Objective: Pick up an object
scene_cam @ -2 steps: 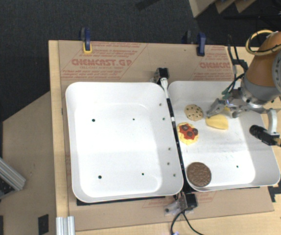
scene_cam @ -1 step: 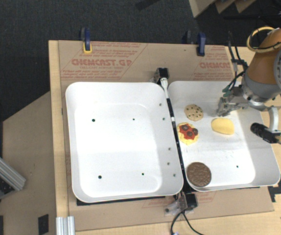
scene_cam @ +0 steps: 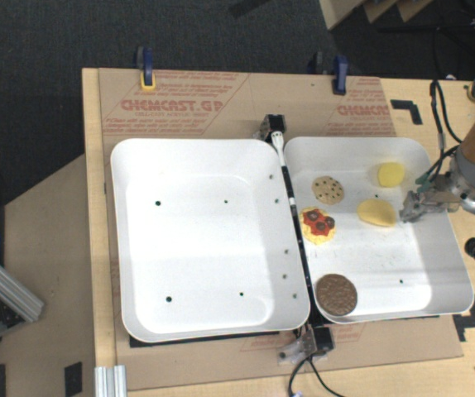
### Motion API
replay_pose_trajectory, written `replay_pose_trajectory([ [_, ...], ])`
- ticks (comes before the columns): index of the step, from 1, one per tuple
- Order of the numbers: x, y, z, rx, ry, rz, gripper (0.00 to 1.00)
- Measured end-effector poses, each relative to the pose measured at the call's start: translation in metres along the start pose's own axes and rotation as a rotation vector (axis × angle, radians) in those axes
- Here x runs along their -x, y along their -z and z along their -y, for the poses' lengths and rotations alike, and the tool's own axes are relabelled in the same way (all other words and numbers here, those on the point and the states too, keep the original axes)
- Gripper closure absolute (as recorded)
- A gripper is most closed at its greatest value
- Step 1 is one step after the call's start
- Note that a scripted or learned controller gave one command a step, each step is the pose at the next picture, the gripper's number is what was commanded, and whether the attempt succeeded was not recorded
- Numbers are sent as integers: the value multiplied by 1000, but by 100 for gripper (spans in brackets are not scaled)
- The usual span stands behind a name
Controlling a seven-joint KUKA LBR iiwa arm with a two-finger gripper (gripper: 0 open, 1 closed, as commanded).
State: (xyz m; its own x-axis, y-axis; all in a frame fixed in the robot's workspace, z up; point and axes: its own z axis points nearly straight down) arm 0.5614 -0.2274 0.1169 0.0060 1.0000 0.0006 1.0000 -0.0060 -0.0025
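Note:
The right bin holds several toy foods. A chocolate-chip cookie lies near its left wall, with a red and yellow pizza piece just below it. A round yellow piece sits toward the back, and a flatter yellow piece lies in the middle. A brown round cookie rests at the front left corner. My gripper hangs low over the right bin, just right of the flatter yellow piece. Nothing shows between its tips.
The left bin stands beside the right one, a black hinge strip between them. Both rest on a cardboard sheet held by blue clamps. Cables trail at the right by the arm.

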Motion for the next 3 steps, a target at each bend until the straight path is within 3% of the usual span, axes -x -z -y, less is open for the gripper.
replay_pose_trajectory([
  [1, -79, -34, 56, -5, 9, -5, 100],
  [2, -114, -31, -41, 11, 14, 1, 100],
  [3, -244, 75, -69, 17, 20, -3, 100],
])
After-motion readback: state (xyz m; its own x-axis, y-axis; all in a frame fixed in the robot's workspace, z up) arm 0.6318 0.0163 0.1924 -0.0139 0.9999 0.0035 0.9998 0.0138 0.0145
